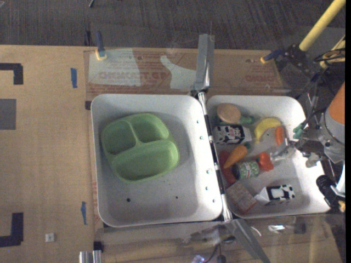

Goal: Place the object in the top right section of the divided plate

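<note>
A green divided plate lies in the left white bin, with two small sections at its far side and one large section nearer me. My gripper hangs over the right bin, close beside a red piece and a small orange piece. Several toy foods lie below and to its left: a banana, a carrot, a green-labelled jar and a black-and-white carton. Nothing visibly sits in the gripper.
The right bin also holds a round tan bun, a brown wafer and a small white carton. A metal divider separates the bins. Cables and a yellow pole stand at the back right.
</note>
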`<state>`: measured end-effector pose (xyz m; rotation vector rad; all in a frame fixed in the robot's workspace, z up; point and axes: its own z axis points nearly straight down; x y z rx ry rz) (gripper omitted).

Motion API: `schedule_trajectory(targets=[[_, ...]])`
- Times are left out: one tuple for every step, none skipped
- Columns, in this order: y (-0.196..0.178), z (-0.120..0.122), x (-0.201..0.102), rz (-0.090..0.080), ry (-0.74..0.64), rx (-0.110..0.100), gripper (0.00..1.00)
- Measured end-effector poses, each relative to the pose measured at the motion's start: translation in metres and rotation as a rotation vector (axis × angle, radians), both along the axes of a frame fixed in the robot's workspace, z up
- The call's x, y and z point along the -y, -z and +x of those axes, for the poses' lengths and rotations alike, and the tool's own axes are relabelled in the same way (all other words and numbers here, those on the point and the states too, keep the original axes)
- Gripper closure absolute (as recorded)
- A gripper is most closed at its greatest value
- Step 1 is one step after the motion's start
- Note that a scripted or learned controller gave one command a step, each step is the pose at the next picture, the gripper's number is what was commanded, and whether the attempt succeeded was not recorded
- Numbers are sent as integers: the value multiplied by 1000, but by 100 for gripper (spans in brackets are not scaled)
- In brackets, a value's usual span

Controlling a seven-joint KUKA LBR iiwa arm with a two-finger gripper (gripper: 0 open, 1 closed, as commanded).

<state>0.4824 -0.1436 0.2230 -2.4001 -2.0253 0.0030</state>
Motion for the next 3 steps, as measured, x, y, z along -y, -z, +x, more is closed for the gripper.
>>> schedule_trajectory(targets=[[0,0,0,0,0,0,0],[-131,1,73,-2,43,0,0],[-131,1,72,-2,42,-1,0]])
